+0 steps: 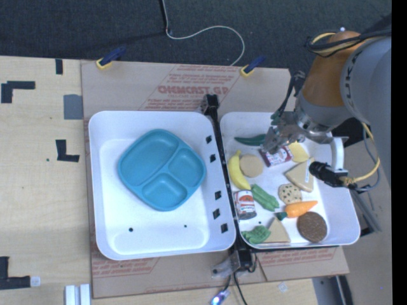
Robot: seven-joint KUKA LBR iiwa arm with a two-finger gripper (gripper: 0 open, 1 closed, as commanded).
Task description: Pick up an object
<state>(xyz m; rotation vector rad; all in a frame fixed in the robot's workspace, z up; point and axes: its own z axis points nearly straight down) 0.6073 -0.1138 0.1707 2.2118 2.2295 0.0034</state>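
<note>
Two bins: shallow white left bin (102, 189) holds a blue three-compartment plastic plate (161, 168); right bin (340, 234) holds toy food.
Gripper (277, 146): low over the right bin's far part, grip state impossible to tell.
Beneath gripper: small purple-and-white packet (280, 157).
Nearby: yellow toy banana (237, 170), orange toy carrot (299, 208).

I see a blue divided plate (162, 169) lying in the left white bin (102, 170), on brown cardboard (184, 88).

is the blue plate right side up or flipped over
Right side up: the blue plate shows its three hollow compartments facing the camera, lying flat in the left bin.
</note>
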